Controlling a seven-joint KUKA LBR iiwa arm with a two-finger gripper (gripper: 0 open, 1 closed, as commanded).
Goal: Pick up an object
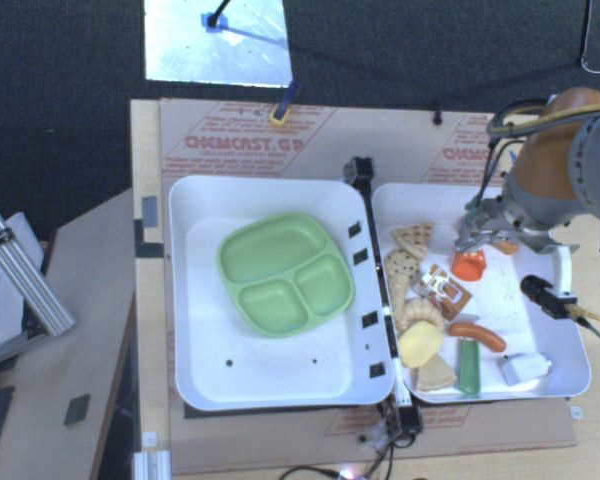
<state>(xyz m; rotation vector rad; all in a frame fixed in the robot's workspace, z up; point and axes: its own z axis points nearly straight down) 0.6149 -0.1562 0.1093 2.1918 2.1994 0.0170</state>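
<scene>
My gripper (pixel 477 236) hangs over the back of the right bin (pixel 570 368), reaching in from the right. Directly below its tip is a small orange object (pixel 469 265); whether the two touch is unclear. Several toy foods lie to the left and in front of it: a triangular cracker (pixel 415 236), a dotted biscuit (pixel 400 266), a red-and-white snack (pixel 445 288), a yellow lemon (pixel 420 344), a sausage (pixel 477 335), a green stick (pixel 468 365) and a white piece (pixel 525 368).
The left bin (pixel 195 298) holds a green divided plate (pixel 285 273). A black-clipped divider (pixel 373 268) separates the two bins. A tan bread slice (pixel 435 375) lies at the right bin's front edge. The arm's grey and orange body (pixel 560 163) looms over the right bin's back right corner.
</scene>
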